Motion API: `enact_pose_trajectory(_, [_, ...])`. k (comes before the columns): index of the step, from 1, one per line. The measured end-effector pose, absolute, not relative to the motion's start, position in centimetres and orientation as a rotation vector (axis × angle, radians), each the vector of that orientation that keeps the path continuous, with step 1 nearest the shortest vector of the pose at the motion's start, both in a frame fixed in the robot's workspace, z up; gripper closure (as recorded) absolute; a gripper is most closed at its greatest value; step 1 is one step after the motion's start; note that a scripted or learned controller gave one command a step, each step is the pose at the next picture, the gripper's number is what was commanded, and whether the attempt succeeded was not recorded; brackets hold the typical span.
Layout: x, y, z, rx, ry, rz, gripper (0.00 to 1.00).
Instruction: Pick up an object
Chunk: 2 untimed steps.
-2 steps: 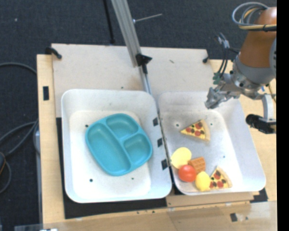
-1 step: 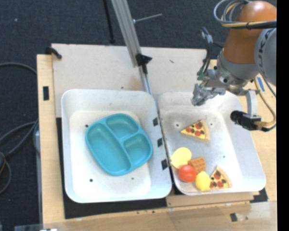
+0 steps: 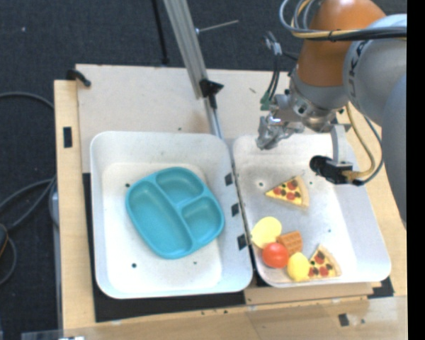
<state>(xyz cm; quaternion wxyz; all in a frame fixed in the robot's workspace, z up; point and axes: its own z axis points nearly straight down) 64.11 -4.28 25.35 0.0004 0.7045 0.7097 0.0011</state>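
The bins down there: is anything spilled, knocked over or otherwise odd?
Nothing stands out. The blue divided tray lies flat in the left bin, slightly turned. The toy food, two pizza slices and a tomato among it, sits inside the right bin. The gripper hangs over that bin's far corner.

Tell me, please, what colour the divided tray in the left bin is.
The divided tray is light blue, seen clearly in the camera view.

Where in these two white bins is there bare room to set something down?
Left bin: only a bare margin around the blue divided plate. Right bin: open floor right of the upper pizza slice and between it and the tool. Crowded: its near-left corner, around the tomato.
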Motion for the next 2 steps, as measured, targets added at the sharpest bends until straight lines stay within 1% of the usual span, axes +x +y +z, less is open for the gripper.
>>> enact_pose_trajectory(1, [64.5, 0.4, 24.2, 2.215, 2.229, 0.0, 1.0])
enact_pose_trajectory(2, [64.4, 6.6, 23.6, 2.214, 2.232, 0.0, 1.0])
